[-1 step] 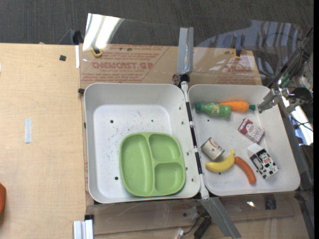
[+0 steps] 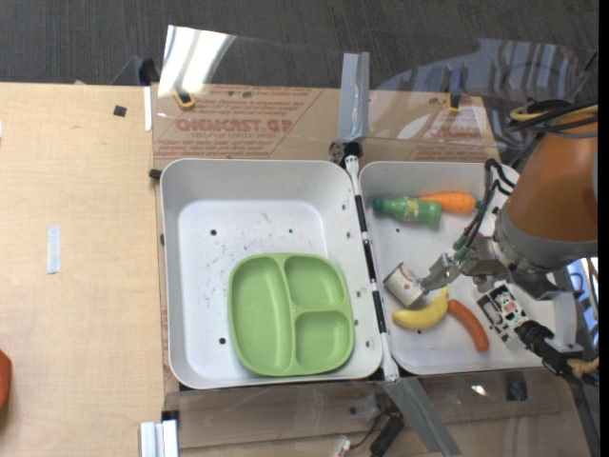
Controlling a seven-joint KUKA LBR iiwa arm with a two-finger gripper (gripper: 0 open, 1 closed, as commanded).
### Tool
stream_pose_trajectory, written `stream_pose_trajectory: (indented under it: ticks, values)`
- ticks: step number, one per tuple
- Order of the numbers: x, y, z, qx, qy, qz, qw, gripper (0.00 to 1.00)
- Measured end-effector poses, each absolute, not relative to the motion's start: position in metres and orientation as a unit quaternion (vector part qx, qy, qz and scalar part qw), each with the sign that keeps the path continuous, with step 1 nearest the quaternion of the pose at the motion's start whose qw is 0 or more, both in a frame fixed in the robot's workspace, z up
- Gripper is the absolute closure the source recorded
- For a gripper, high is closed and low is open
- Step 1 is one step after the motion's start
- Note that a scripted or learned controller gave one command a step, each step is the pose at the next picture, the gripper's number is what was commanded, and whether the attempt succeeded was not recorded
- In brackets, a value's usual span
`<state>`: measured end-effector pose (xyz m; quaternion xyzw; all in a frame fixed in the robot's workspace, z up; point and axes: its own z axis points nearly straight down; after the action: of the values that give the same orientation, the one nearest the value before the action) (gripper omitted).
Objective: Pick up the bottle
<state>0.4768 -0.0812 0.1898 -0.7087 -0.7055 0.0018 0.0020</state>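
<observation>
The green plastic bottle lies on its side near the far wall of the right white bin, nose to tail with an orange carrot. The two-finger gripper hangs lower in that bin, well apart from the bottle, just above a small white can and a yellow banana; whether it grips anything I cannot tell, as its tips blur together. The green divided plate sits alone in the left bin, out of the way.
</observation>
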Motion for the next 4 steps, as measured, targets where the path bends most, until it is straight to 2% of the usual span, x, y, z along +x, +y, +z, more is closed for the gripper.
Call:
stream_pose_trajectory:
  ticks: [1, 2, 3, 4]
  values:
    - [0.477, -0.096, 0.091, -0.705, -0.709, 0.0007, 0.001, 0.00]
    - [0.477, -0.097, 0.099, -0.706, -0.708, 0.0012, 0.001, 1.00]
    - [0.493, -0.020, 0.237, -0.727, -0.687, 0.0023, 0.001, 1.00]
    - [0.493, -0.020, 0.237, -0.726, -0.687, 0.0023, 0.001, 0.00]
